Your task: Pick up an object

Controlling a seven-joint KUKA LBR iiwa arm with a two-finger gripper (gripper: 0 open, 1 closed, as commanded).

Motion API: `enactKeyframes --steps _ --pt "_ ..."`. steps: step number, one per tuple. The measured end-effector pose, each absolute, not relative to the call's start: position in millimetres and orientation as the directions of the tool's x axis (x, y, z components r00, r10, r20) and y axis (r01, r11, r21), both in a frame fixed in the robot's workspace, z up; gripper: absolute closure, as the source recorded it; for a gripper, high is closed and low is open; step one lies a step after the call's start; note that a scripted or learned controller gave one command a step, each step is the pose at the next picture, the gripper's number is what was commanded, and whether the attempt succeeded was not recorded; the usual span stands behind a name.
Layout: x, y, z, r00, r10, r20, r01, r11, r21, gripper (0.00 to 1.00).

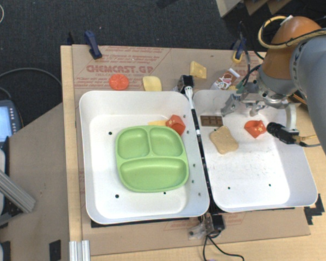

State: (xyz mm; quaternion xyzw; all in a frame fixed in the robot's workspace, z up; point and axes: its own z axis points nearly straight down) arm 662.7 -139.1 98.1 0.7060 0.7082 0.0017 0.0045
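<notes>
pincer (244, 103): we are hovering it over the back edge of the right bin (293, 194); we cannot tell whether it is spread or pressed together, and nothing shows in its grip.
step: we are judging this as the approach, with no object lifted yet.
nearest targets: the red piece (255, 128) is lying just in front of the pincer, the brown bar (211, 120) and tan slab (224, 140) to its left.
next move: we are needing to centre over one piece, descend and close.
left bin (98, 200): it is holding the green tray (151, 159).
</notes>
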Motion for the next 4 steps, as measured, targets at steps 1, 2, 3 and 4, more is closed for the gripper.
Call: enactKeyframes --steps 1,2,3,4 --pt "620.6 -196 84 0.004 1.000 0.001 1.000 -0.004 -0.004 0.00" --pt "623.5 -193 96 0.000 1.000 -0.001 1.000 0.000 0.002 1.00" --pt "550.3 -159 156 0.001 1.000 0.003 1.000 -0.001 -0.005 1.00" --pt "615.9 -109 203 -0.007 1.000 -0.001 1.000 0.007 0.010 1.00"
